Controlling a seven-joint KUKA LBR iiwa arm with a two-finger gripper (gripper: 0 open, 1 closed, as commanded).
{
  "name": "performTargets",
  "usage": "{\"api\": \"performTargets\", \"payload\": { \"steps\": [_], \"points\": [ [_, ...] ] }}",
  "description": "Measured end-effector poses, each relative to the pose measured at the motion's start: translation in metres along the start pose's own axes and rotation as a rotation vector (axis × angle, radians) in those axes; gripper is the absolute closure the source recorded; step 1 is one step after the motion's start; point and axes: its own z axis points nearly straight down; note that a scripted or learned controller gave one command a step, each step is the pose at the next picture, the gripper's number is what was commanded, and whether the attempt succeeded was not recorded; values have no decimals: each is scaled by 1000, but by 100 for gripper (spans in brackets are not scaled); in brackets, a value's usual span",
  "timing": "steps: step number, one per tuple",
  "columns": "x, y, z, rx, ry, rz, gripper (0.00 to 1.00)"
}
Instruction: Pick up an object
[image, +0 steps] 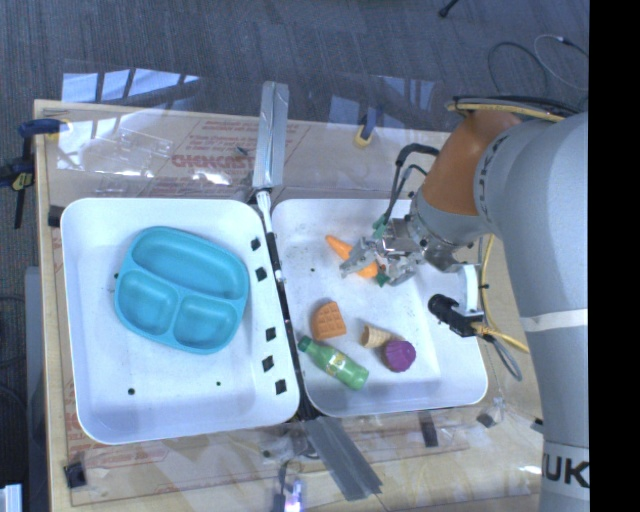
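Gripper (382, 258): low in the right bin (455, 375), finger state unclear.
Carrot (339, 245): just left of gripper; another orange piece beneath it.
Nearby: waffle (327, 320), green bottle (335, 364), cone (374, 336), purple fruit (399, 355).
Left bin (90, 400): blue divided plate (182, 289).

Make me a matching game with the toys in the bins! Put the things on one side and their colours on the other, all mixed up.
Things:
1. divided plate
2. bottle
3. waffle
4. ice cream cone's scoop

Colours:
A. purple
B. tan-orange
C. light blue
D. green

Pairs: 1-C, 2-D, 3-B, 4-A
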Motion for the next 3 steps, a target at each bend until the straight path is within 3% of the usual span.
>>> {"api": "performTargets", "payload": {
  "steps": [1,2,3],
  "points": [
    [4,51,30,-3,0,35,0],
    [6,52,19,-2,0,28,100],
    [75,36,-95,-6,0,44,100]
  ]
}}
